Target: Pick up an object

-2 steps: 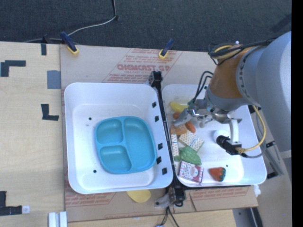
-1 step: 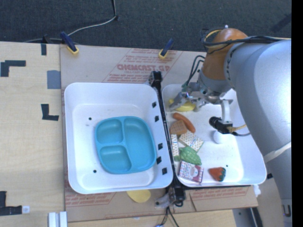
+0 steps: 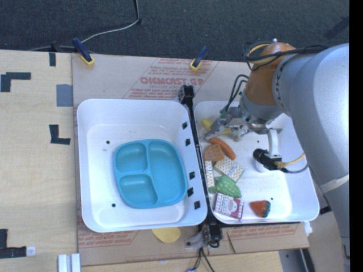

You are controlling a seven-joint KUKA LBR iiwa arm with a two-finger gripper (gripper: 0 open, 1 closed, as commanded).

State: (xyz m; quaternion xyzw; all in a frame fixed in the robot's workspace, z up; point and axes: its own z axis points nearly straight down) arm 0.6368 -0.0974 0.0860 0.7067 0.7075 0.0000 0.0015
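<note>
Gripper [image 3: 217, 130]: low in right bin [image 3: 295, 200], at its upper-left corner; finger state cannot be told. Just below it: orange toy [image 3: 222, 148]. Left bin [image 3: 91, 152]: blue divided plate [image 3: 150, 172].

Glossy plastic tray [image 3: 150, 172]; smooth white bins [image 3: 91, 152].

arm [image 3: 317, 95] cut off at right edge, yellow item [image 3: 209, 123] half hidden behind gripper [image 3: 218, 128], jaws' state unclear
</note>
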